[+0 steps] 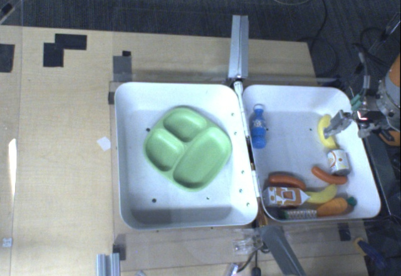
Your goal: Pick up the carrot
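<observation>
The carrot is orange with a green top. It lies in the near right corner of the right bin, against the front wall and just right of a small carton. My gripper hangs over the far right side of this bin, close above a yellow banana-like piece. It is well back from the carrot, and nothing of the carrot is in it.
A blue bottle lies along the right bin's left wall. A small can, two red sausages and a banana crowd around the carrot. The left bin holds a green divided plate.
</observation>
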You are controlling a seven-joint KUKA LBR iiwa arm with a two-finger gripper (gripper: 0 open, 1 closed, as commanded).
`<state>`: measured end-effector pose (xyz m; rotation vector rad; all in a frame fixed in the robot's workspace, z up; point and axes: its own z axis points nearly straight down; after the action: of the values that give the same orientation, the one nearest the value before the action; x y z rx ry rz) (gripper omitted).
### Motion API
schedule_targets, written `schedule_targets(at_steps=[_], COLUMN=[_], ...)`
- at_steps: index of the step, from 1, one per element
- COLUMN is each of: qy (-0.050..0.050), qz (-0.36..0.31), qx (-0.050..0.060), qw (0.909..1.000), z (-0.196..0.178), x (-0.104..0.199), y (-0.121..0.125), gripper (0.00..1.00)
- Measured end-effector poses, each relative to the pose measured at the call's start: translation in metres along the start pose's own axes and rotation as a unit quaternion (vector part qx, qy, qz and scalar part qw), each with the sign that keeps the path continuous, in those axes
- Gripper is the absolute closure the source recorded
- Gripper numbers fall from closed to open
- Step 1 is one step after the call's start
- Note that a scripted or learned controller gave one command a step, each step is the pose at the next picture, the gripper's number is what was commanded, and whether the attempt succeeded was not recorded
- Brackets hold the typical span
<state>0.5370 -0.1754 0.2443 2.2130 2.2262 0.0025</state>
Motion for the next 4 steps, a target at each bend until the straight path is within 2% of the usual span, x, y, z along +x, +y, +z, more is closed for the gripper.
schedule_targets(at_steps=[1, 2, 3, 4], qy=[0.000, 0.001, 0.000, 0.001], qz=[0.013, 0.013, -0.083, 0.152], qx=[-0.003, -0.006, -0.001, -0.004], qw=[0.9999, 0.9999, 0.9966, 0.9884], z=[0.153, 0.142, 0.095, 0.154], x=[0.064, 0.065, 0.021, 0.003], y=[0.010, 0.012, -0.049, -0.047], gripper=[0.00, 1.00, 1.00, 1.00])
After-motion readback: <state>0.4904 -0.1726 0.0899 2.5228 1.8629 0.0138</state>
